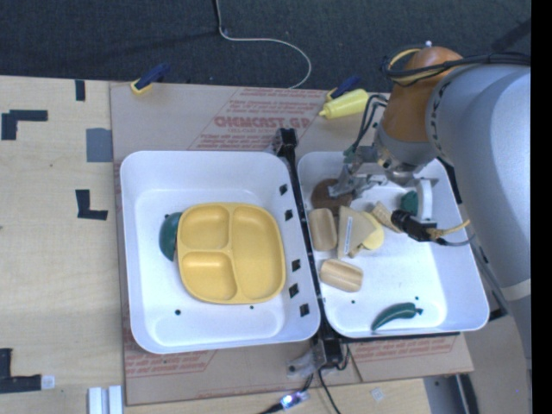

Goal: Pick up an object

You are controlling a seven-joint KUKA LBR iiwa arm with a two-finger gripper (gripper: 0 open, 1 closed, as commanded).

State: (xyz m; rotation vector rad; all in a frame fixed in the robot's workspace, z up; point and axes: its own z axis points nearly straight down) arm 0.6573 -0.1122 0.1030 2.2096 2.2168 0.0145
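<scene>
Camera view: tan bread-shaped toy block, mid right bin, apparently light, rigid, smooth, best pinched across its short sides; pincer above bin's far-left corner, finger state indiscernible.

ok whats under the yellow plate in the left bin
A dark green object pokes out from beneath the left edge of the yellow divided plate in the left bin. Most of it is covered, so its shape can't be told.
</scene>
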